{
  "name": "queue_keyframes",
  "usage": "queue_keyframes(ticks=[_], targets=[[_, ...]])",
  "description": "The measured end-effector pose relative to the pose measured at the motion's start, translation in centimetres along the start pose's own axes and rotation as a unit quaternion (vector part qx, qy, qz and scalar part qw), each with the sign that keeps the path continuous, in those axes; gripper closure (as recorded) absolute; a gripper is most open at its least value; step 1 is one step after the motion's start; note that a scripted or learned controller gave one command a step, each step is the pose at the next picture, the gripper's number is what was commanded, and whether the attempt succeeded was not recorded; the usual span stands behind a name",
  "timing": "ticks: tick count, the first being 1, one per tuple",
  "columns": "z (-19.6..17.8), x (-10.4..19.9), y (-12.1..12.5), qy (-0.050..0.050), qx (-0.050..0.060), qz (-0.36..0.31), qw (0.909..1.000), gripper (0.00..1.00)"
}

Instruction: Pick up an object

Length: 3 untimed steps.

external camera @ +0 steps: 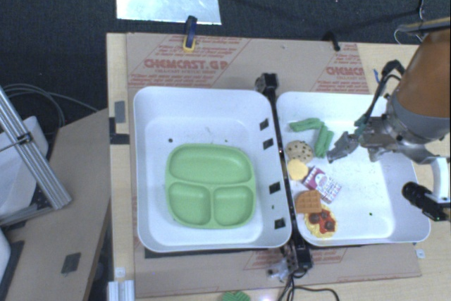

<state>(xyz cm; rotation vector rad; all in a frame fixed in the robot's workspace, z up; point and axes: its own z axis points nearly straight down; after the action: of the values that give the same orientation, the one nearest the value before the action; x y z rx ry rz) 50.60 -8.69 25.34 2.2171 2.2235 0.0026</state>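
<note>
Over the right bin (pixel 394 222), I see my gripper (pixel 340 149) just right of the beans (pixel 323 139); finger spacing I can't tell, probably apart.

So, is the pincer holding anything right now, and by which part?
Nothing is held. The pincer hangs in the right bin, close to the green bean pieces, with nothing between its fingertips.
</note>
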Motion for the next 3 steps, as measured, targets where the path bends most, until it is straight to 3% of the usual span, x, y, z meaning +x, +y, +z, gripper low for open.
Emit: queue_keyframes(ticks=[1, 2, 3], targets=[[10.6, -5.0, -2.0, 0.0, 0.006, 0.004, 1.0, 0.0], [16.5, 0.1, 1.9, 0.002, 0.003, -0.002, 1.0, 0.0], [15.2, -0.3, 1.9, 0.0, 0.0, 0.0, 1.0, 1.0]])
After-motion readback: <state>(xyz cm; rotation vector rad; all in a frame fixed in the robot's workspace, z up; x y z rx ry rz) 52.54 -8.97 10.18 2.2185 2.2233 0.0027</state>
